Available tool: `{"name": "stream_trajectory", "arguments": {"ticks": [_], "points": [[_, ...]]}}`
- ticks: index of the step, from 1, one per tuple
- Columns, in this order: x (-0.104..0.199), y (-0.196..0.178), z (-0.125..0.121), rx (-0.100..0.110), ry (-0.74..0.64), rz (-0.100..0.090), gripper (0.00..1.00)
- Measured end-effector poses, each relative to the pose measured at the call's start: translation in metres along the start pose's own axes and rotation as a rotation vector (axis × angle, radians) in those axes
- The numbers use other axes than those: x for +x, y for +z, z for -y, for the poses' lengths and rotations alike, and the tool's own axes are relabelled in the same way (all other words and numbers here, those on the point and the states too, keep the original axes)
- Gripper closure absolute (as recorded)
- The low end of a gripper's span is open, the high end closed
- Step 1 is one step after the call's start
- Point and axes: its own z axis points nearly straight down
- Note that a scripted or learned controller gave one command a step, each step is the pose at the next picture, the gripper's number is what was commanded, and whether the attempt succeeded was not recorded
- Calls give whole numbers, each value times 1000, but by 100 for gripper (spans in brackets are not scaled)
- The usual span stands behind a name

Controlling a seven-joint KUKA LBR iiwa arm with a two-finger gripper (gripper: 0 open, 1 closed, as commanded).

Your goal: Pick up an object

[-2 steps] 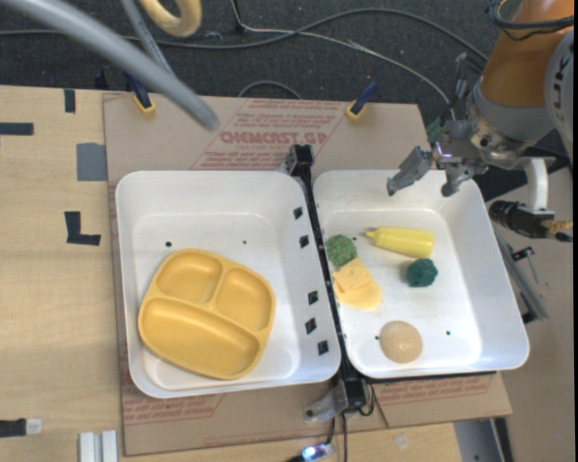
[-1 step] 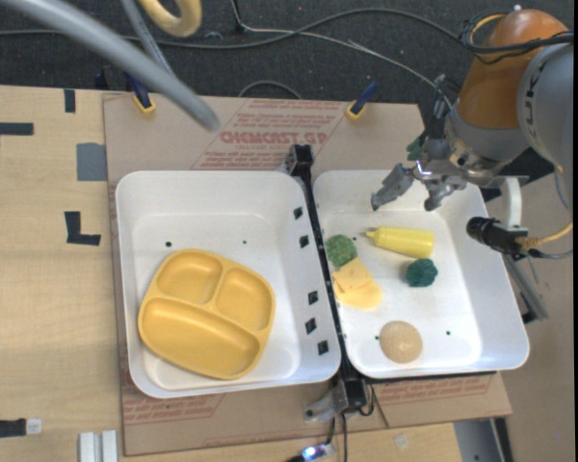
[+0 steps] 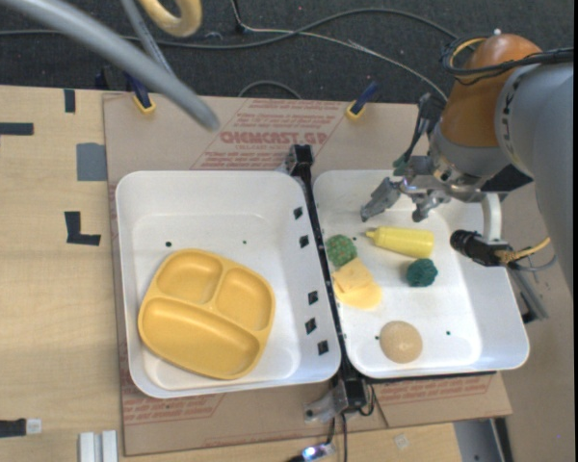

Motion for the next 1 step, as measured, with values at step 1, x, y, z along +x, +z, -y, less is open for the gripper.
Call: {"name": "stream_trajectory", "arguments": {"ticks": [1], "points": [[-2,59,4,-10,-1,2,0]]}}
